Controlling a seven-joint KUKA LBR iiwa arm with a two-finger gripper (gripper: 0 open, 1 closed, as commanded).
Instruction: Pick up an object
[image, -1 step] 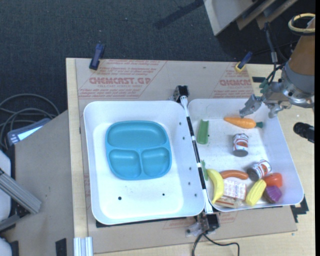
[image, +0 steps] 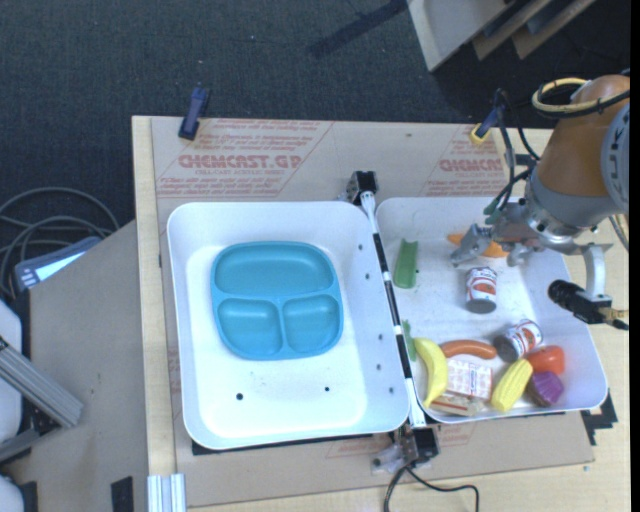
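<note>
— While the arm (image: 585, 140) reaches in from the right, where does its gripper (image: 487, 243) sit?

— Low over the back part of the right bin (image: 592, 392), just above a small can with a red and white label (image: 482, 288). An orange scrap (image: 462, 239) peeks out beside the metal fingers, touching or nearly so (I cannot tell what it is).

— Does the gripper hold anything?

— Nothing shows between its fingers, and whether they are apart or together I cannot tell; the wrist hides too much.

— What else lies in that bin?

— A green stick-shaped piece (image: 406, 263) rests near the left wall, well apart from the can. Along the front edge the rest crowd together: a banana (image: 434, 368), a red sausage (image: 468, 350) just behind it, a wrapped snack with a red and white pattern (image: 467, 381), a yellow corn cob (image: 512, 384), a second small can lying tilted (image: 519, 338), an orange-red tomato-like toy (image: 546, 358) and a purple piece (image: 546, 387) in the corner.

— And the left bin (image: 190, 300)?

— It bears a blue divided plate (image: 277, 299) with three compartments, set toward the back. Both bins stand side by side, touching, on a board printed with red lettering (image: 240, 160).
</note>
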